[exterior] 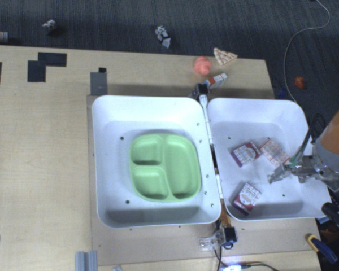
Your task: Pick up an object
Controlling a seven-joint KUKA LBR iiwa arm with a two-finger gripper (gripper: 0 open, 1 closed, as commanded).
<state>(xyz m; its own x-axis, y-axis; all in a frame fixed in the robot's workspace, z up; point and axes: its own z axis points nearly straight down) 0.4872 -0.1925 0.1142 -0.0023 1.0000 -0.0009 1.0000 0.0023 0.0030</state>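
The arm (334,134) comes in from the right edge, its orange band showing above the wrist, and it leans low over the right side of the right bin (294,114). The gripper (279,174) points left and slightly down into that bin, ending near the bin floor in the gap between the packets. Whether the fingers are open or closed cannot be told from this view; nothing can be seen between them.

Three small packets lie in the right bin. They look alike: flat, crinkled wrappers in white and dark red. One packet (244,153) lies in the middle of the bin, tilted. A second packet (273,150) lies just beside it to the right, close to the gripper's tip. A third packet (247,197) lies nearer the front wall, apart from the other two and to the left of the gripper.

The left bin (101,151) holds a pale green tray (164,165) with three compartments, lying flat in the middle of the bin.

Both bins sit side by side on the light wooden table (39,168). Behind the bins, near the table's far edge, lie a pink ball (202,65), a triangular wedge (225,56) and a small tube (217,81).
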